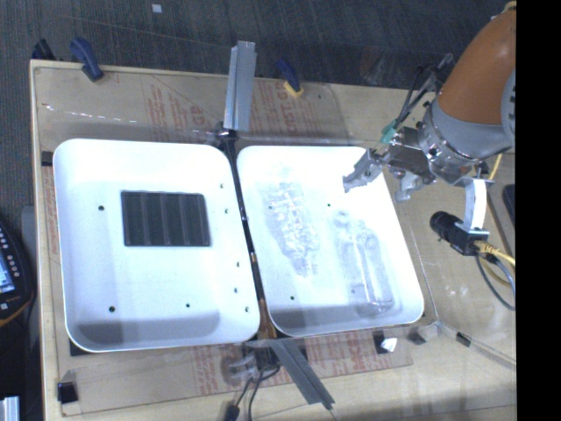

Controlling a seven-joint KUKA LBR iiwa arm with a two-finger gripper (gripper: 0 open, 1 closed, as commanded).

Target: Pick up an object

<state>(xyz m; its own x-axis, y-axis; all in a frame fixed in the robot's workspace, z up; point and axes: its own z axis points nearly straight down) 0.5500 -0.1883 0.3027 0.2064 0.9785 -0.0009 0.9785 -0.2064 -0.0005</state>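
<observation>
We see a tan board surface [351,103] on dark floor [158,24]. Our claw [358,178], whose state we cannot tell, hangs over the right bin [263,235]; clear crinkly plastic [294,226] and a bottle [366,270] lie below-left.

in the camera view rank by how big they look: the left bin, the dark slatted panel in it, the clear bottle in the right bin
1. left bin, clearly largest.
2. dark slatted panel.
3. clear bottle, long but narrow; its see-through outline is faint, so its rank below the panel is less sure.
</observation>
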